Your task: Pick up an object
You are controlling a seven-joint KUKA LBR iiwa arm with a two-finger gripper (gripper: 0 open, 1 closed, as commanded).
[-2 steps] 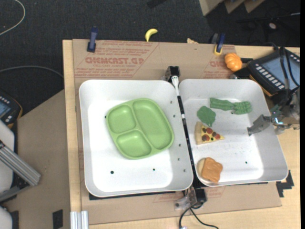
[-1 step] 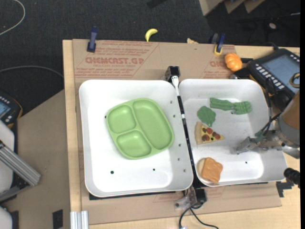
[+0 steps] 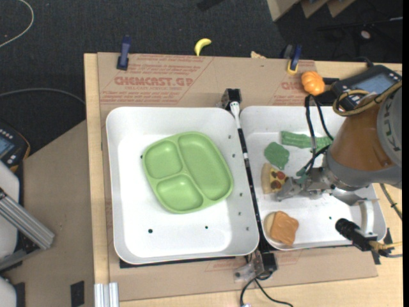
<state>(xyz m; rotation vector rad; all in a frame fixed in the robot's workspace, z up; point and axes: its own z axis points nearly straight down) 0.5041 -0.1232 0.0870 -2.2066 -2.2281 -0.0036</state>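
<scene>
Hand (image 3: 287,188) low in right bin (image 3: 358,232), beside pizza slice (image 3: 275,178); grip state unclear. Bread (image 3: 282,228) nearby.

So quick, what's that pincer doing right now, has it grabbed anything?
Pincer: low in the right bin, beside the pizza slice; whether it is open, closed or holding anything cannot be told.

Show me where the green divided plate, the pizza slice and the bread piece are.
green divided plate (image 3: 186,171): camera view, centre where the dividers meet.
pizza slice (image 3: 275,179): camera view, its topped middle.
bread piece (image 3: 282,227): camera view, its brown top.
</scene>
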